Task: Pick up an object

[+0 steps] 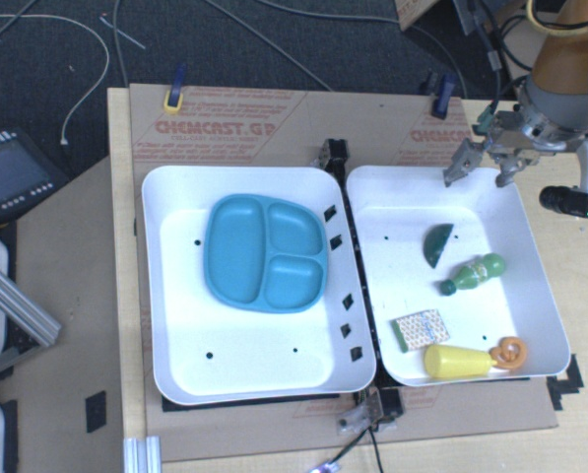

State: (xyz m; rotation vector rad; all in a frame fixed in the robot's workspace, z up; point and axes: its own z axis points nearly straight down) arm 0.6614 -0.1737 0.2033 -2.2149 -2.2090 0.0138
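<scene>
The bench carries two white bins side by side. The left bin holds a blue plate with three compartments, lying flat near the middle. The right bin holds several small things: a yellow bottle with an orange ring at its end, near the front edge; a green bottle lying on its side in the middle; a dark green wedge just behind it; and a checkered packet, touching or nearly touching the yellow bottle. The hand hangs over the back edge of the right bin, its fingers apart, with nothing between them, apart from all the things.
</scene>
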